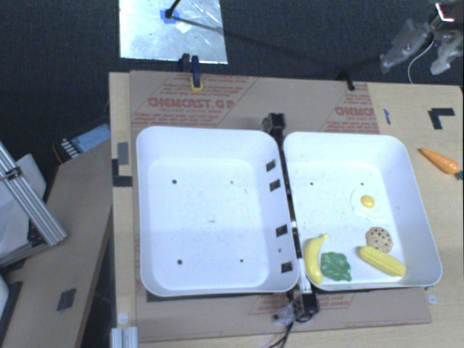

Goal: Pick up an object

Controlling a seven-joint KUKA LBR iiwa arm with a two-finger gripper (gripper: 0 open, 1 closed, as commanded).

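The right bin (395, 151) holds several toy foods near its front. A fried egg (367, 202) lies toward the right wall, with a brown cookie (378, 238) just in front of it. A yellow corn cob (382, 261) rests at the front right. A banana (314, 258) lies along the divider side, with a green leafy piece (336, 267) touching it. My gripper (422, 53) hangs at the top right, beyond the bench's far edge and well away from the bins. It is open, with nothing between its fingers.
The left bin (145, 194) sits beside the right one, joined by black clips along the middle. An orange carrot (441, 161) lies on the bench outside the right bin. A shiny metal sheet (172, 20) lies on the floor at the back left.
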